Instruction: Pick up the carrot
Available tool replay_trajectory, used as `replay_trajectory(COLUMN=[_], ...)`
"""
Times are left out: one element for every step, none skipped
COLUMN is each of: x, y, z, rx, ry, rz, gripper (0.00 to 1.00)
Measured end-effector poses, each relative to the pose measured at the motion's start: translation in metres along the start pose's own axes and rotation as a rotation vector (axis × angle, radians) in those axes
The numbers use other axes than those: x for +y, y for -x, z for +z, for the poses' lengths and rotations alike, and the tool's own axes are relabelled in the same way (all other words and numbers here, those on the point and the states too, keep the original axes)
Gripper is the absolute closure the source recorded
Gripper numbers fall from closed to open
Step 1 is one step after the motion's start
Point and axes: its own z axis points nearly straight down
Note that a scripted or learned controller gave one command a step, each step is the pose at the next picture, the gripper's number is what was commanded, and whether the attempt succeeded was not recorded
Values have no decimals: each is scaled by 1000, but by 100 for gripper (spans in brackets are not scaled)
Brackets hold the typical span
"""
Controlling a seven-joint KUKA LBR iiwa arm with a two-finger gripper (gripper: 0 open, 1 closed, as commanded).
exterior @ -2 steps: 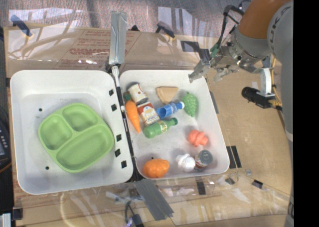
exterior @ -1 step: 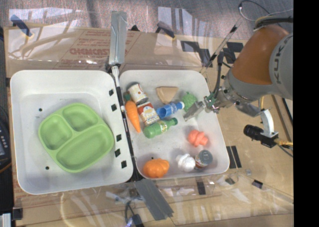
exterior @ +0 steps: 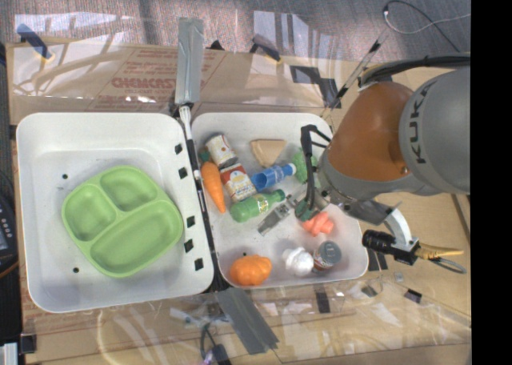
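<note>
The carrot (exterior: pixel 212 186) is orange and tapered. It lies along the left wall of the right bin (exterior: pixel 349 274), pointing toward the near side. My gripper (exterior: pixel 274 218) hangs low over the middle of that bin, to the right of the carrot and just past a green bottle (exterior: pixel 254 206). It is not touching the carrot, and nothing shows between its fingers.
Packed around the carrot are a red-labelled can (exterior: pixel 228 170), a blue bottle (exterior: pixel 274 175), a tan wedge (exterior: pixel 268 151), a pink piece (exterior: pixel 318 224), an orange fruit (exterior: pixel 250 270), a white lump (exterior: pixel 298 260) and a small tin (exterior: pixel 326 255). The left bin (exterior: pixel 40 147) holds a green divided plate (exterior: pixel 122 219).
</note>
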Motion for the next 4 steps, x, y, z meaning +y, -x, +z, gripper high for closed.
replay_trajectory(x=[1,-8,-1,62], y=[-38,-24,-39,-135], z=[81,-84,58,-67], rx=[-3,-7,1,-3], ry=[3,5,-1,5], rz=[-118,300,34,213], gripper=[0,0,0,0])
